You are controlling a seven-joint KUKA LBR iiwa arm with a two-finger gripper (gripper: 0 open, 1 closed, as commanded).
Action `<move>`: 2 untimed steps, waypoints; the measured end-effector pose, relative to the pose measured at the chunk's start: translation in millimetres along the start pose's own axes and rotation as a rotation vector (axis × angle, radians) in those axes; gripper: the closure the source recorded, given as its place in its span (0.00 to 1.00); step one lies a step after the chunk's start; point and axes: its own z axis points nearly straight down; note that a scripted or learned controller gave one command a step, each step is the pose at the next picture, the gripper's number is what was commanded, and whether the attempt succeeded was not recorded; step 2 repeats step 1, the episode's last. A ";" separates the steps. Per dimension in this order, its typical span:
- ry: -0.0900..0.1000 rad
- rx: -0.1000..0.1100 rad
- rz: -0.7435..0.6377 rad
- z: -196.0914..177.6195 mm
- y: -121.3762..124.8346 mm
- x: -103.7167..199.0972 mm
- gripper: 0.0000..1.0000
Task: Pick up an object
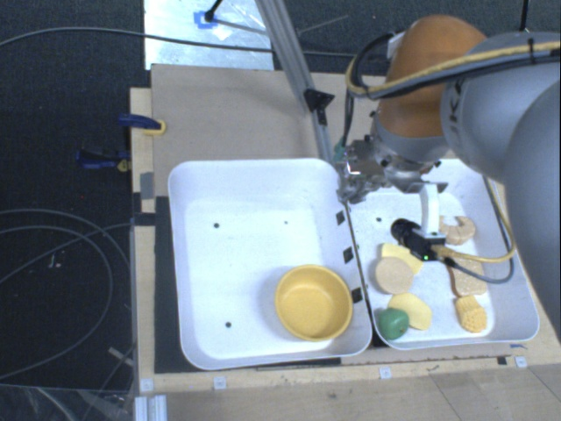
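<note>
Nearest the camera, a yellow bowl sits upright in the near right corner of the left bin. Just across the shared wall, at the near edge of the right bin, lies a green piece touching a yellow wedge. Right of them is a waffle-patterned biscuit, and beyond that a tan slice. A round beige disc lies a little farther back, and a pale cookie sits towards the far right.

The gripper hangs over the far left corner of the right bin, close to the shared wall and well apart from all these pieces. Whether it is apart or together cannot be told, and nothing is seen held in it. Dark lettering on the grey arm is too blurred to read. Two blue clamps grip the bench's left edge.
</note>
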 end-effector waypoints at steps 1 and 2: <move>0.001 -0.002 0.001 -8.6 22.1 50.5 1.00; 0.001 -0.002 0.001 -8.6 22.1 50.5 1.00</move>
